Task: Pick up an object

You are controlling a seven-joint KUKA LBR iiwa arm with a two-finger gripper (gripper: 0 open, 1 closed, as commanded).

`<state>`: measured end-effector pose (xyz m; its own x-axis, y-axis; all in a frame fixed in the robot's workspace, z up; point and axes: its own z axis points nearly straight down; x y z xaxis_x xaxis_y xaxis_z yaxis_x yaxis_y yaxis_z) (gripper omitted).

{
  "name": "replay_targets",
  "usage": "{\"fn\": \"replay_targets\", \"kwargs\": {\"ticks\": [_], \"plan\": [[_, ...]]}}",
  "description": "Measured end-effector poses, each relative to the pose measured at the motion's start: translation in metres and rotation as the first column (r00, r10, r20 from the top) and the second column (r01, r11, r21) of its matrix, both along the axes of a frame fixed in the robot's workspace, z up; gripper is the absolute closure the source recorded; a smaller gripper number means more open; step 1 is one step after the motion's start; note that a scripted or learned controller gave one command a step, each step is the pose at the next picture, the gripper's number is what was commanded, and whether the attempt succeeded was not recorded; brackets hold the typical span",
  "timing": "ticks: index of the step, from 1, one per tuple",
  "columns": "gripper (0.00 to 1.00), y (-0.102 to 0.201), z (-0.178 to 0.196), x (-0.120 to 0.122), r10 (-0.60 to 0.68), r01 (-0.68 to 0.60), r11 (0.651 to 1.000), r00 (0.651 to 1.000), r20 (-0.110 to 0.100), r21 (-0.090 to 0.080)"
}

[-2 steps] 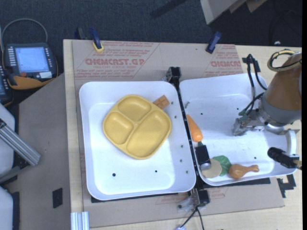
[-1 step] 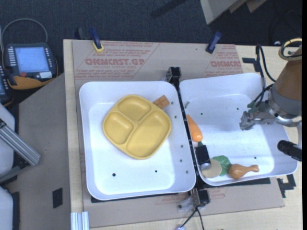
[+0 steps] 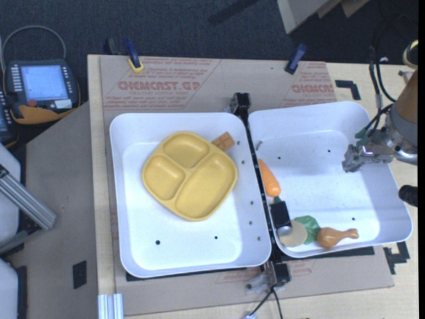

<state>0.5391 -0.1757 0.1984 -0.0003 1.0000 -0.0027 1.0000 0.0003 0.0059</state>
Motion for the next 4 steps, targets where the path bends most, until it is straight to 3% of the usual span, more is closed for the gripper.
{"fn": "replay_targets", "kwargs": {"ticks": [1, 4], "plan": [[1.00, 0.000, 0.031, 0.000, 0.000, 0.000, 1.000, 1.000, -0.003, 0.001], [1.00, 0.156, 0.049, 0.042, 0.006, -0.006, 1.000, 1.000, -0.003, 0.004]]}}
